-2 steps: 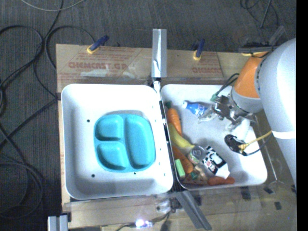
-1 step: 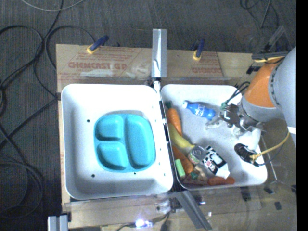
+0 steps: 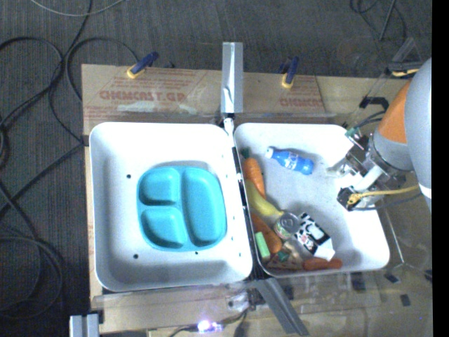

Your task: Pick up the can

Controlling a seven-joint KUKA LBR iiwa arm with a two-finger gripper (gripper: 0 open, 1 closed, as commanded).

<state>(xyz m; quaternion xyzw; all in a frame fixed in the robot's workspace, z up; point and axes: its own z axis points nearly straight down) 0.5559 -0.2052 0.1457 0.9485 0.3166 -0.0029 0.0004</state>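
Bench (image 3: 98, 90), right bin (image 3: 330, 135): can (image 3: 286, 225) upright among clutter.
Rigid, light, slippery; grasp across its sides. Gripper (image 3: 354, 181) state: cannot tell.

White bins (image 3: 112, 188); turquoise tray (image 3: 182, 207); blue bottle (image 3: 290, 160) with white cap; orange carrot (image 3: 255, 177); yellow banana (image 3: 263, 206); silver can (image 3: 286, 225); black-and-white patterned carton (image 3: 310, 234); brown surface (image 3: 154, 97) with red lettering.

the can (image 3: 286, 225) lies among toy food in the right bin (image 3: 365, 255); the jaws (image 3: 351, 181) hover near its right rim.
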